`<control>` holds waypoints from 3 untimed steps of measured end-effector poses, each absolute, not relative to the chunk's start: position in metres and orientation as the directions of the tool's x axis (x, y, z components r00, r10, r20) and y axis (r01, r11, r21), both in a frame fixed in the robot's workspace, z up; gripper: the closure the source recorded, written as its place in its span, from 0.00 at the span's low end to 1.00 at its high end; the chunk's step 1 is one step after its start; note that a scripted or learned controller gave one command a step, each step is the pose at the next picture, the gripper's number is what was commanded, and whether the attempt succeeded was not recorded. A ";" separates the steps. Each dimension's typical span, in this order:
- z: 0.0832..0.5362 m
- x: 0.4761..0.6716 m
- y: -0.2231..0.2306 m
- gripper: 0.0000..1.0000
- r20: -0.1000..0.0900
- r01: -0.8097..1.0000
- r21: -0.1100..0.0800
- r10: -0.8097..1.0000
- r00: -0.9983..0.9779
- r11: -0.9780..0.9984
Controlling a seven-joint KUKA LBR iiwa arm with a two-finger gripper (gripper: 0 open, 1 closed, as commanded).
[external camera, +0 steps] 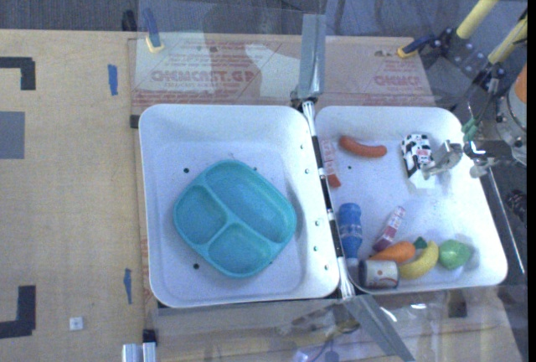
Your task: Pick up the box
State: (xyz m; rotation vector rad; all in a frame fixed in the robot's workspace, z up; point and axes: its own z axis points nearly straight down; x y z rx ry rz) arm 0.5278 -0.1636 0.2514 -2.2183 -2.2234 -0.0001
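Two shallow white bins are seen side by side on the desk [67,184]. The left bin [167,134] holds a teal divided plate [235,219], set a bit toward the front of the bin.

The right bin [486,218] is where the clutter is. The box [415,152], a small black-and-white patterned carton, is found in the upper right part of that bin, close to the far right wall. The pincer [442,161] is parked right at it: a metal finger [435,165] is pressed against or just beside the box's right side, reaching in from the right edge. Whether the box is actually clamped can't be made out, and the same goes for the pincer being open or closed; the view is too blurry there, so that's left as a can't-tell.

Elsewhere in the right bin, a sausage [363,147] is laid near the far wall, left of the box and apart from it. A blue bottle [348,228] is stood along the left wall, with a small pinkish tube [390,226] just beside it. Along the front edge a can [381,271], a carrot [394,252], a banana [420,260] and a green fruit [454,253] are bunched together, well apart from the box.
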 end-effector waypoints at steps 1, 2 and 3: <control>0.105 0.512 -0.134 0.00 0.000 0.997 0.000 0.997 0.075 -0.075; 0.088 0.491 -0.107 0.00 -0.005 0.999 0.012 0.999 0.041 -0.041; 0.089 0.483 -0.113 0.00 -0.005 0.994 0.012 0.994 -0.111 0.111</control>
